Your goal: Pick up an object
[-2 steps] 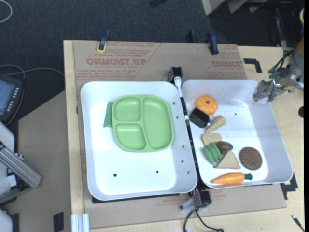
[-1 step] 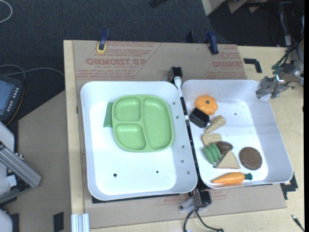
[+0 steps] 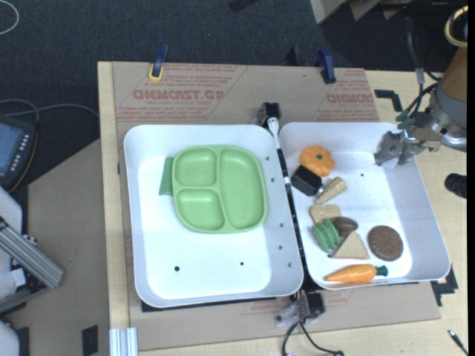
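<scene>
Gripper (image 3: pixel 392 153) over right bin (image 3: pixel 415 199), far corner, grasping nothing; finger state cannot be told. Toy pumpkin (image 3: pixel 317 159) well left of it.

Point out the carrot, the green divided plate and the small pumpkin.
carrot (image 3: pixel 351 274), camera view, middle of its orange body.
green divided plate (image 3: pixel 243 188), camera view, floor of its long compartment.
small pumpkin (image 3: pixel 317 160), camera view, its orange top.

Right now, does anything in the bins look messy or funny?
Nothing looks spilled or broken. The toy foods, like the orange pumpkin and carrot, sit jumbled together in the right bin. The green tray lies flat in the left bin.
</scene>
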Tool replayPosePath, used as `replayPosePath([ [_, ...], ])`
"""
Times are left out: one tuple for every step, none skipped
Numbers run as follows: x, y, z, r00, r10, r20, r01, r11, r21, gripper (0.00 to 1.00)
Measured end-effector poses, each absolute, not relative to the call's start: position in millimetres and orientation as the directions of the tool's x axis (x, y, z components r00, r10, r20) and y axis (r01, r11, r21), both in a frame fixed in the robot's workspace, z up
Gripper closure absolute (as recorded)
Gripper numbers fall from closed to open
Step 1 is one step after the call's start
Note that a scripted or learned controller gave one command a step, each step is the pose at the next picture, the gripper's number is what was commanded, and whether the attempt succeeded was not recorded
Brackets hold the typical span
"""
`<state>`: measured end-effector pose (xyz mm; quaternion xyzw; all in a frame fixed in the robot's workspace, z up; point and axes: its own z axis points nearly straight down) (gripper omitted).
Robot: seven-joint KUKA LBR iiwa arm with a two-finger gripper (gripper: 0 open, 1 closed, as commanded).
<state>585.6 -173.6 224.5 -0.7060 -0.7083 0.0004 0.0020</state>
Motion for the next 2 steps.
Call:
replayPosePath([
  [563.4, -130, 227, -0.004, 1.0, 0.002, 1.0, 0.004, -0.003, 1.0],
  [557.1, -76, 235, -0.006, 1.0, 0.003, 1.0, 0.006, -0.002, 1.0],
])
